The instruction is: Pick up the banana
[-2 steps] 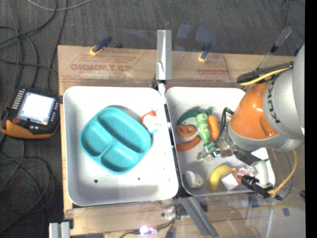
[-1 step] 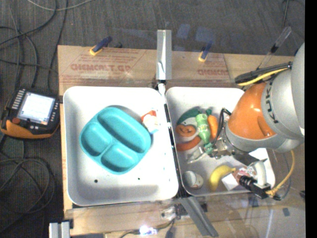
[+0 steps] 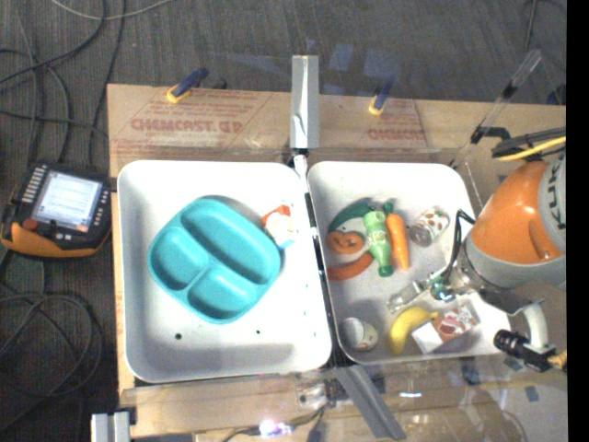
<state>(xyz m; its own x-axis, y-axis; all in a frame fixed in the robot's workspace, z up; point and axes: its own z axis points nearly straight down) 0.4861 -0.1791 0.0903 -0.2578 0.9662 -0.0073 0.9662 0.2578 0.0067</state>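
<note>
While the arm (image 3: 515, 224) leans in from the right over the right bin (image 3: 322, 274), the claw (image 3: 433, 288) hangs low near the middle of that bin, just above and right of the banana (image 3: 408, 325). And whether it is apart or together, I cannot tell; the metal there is a blur against the white floor. The banana lies in the near part of the right bin, curved, with a pale boxy item (image 3: 428, 337) touching its right end and a small packet (image 3: 456, 320) just beyond. A round greyish piece (image 3: 359, 332) sits to its left. Further back, the carrot (image 3: 397, 238), green bottle (image 3: 377, 238) and a reddish sausage shape (image 3: 354, 265) crowd together. Over in the left bin (image 3: 129, 274) rests the teal divided tray (image 3: 216, 258).

Now the danger, as I judge it: that boxy item is tight against the banana, so a descent slightly right could clamp the wrong thing, or both. The banana's curve may also let it roll or squirt out sideways under a closing squeeze.
</note>
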